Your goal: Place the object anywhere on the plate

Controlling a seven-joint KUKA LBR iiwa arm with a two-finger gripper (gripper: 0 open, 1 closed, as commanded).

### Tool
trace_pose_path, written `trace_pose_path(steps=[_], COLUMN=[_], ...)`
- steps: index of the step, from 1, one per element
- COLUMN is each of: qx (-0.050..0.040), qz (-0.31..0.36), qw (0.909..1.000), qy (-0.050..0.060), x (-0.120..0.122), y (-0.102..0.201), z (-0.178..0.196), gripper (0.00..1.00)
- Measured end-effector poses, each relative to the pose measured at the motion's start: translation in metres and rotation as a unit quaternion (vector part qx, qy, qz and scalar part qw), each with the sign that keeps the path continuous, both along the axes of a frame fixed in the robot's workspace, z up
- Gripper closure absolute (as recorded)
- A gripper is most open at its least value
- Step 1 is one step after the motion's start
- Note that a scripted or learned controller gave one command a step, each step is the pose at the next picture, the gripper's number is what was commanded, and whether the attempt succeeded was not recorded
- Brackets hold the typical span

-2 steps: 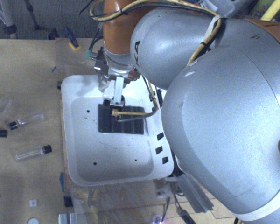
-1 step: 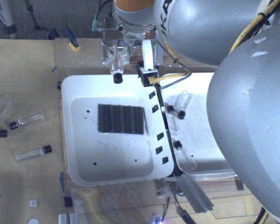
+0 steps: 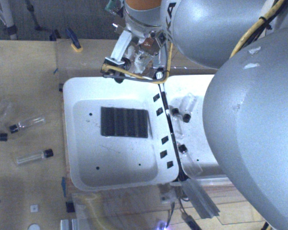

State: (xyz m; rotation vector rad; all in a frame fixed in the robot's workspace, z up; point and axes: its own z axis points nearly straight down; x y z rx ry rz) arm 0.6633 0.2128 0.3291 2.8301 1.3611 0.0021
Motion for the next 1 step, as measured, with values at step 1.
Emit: trace_pose_path(steps=[1], qx=[-0.0002], qz=[-0.022], qw=[0.9998], qy=[0.003], x=[-0.0602], y=[0.0129], z=[-0.0337], gripper=[1.0])
